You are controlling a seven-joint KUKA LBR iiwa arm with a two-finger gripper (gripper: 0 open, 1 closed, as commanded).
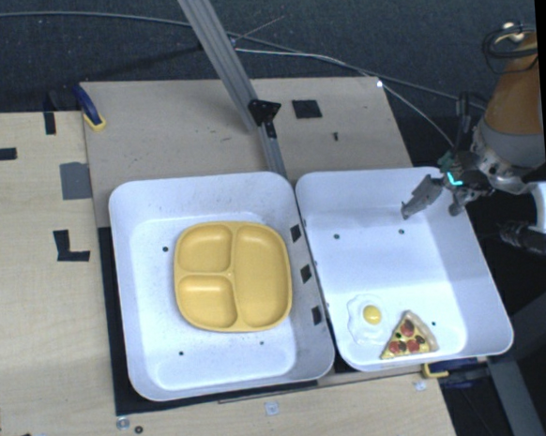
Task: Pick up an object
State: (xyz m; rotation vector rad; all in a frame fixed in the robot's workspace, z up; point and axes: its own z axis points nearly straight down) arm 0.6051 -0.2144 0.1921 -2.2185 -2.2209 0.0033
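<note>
You had the gripper [434, 197] hanging over the upper right corner of the right bin [466, 272], its two dark fingers spread apart with nothing between them. The arm [514, 109] reached in from the right, its orange band above the wrist. The things to pick lay well apart from it at the near end of that bin: a toy fried egg [366, 318] and, just beside it on the right, a toy pizza slice [409, 335]. In the left bin [133, 299] sat a yellow divided plate [232, 276], flat, near the middle. Both bins rested on the wooden surface [35, 306].
</note>
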